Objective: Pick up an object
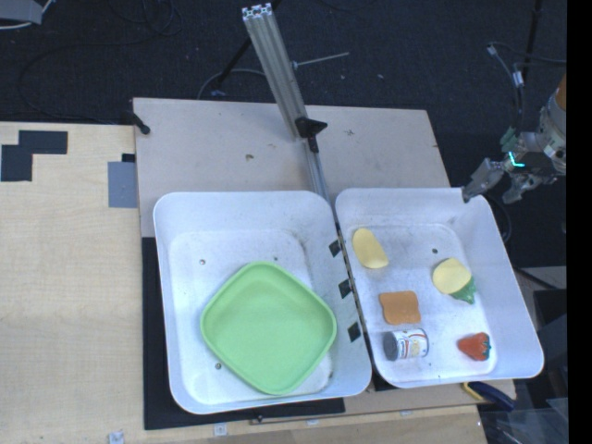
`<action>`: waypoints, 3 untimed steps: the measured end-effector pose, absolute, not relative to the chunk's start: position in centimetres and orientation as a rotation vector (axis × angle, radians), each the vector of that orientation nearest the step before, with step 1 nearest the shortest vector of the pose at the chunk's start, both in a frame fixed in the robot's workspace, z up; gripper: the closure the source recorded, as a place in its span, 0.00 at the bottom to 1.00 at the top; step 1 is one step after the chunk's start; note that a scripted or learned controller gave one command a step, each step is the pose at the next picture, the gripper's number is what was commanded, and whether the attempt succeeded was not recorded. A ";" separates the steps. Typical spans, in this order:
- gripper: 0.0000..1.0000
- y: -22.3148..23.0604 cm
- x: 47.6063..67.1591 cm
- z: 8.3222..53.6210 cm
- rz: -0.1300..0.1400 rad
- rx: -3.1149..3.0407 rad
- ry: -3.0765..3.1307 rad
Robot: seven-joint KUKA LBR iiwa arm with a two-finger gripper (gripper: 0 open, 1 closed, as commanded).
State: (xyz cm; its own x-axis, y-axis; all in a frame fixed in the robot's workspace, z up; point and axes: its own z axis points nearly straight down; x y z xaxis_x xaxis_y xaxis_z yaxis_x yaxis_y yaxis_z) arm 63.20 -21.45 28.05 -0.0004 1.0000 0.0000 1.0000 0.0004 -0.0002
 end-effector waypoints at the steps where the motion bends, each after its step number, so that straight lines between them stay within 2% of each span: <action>1: 0.00 -21.5 63.2 28.0 0.000 -2.221 -2.222; 3: 0.00 -20.8 64.1 19.0 0.004 -2.217 -2.220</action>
